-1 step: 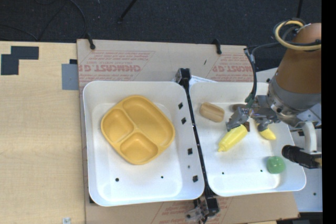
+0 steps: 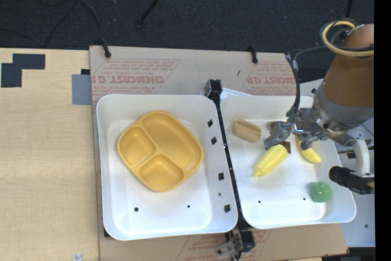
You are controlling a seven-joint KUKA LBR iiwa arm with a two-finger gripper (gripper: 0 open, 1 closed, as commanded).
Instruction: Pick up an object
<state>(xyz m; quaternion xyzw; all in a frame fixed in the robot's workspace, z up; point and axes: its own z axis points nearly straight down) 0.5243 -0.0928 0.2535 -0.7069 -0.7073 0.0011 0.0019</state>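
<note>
1. Gripper (image 2: 282, 133) low in the right bin (image 2: 342, 217), right of centre frame, finger state impossible to tell.
2. Yellow corn-like piece (image 2: 270, 160) just below it.
3. Tan bread roll (image 2: 247, 130) left, yellow piece (image 2: 311, 155) right, green ball (image 2: 321, 192) lower right.
4. Yellow divided plate (image 2: 160, 150) in the left bin (image 2: 116, 205).

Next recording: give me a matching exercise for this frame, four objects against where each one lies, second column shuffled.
Objects:
1. yellow divided plate
2. tan bread roll
3. green ball
4. yellow corn cob

Places:
A. near right corner of the right bin
B. just below the pincer
C. left bin
D. right bin, by the centre divider, far side

Pairs: 1-C, 2-D, 3-A, 4-B
</note>
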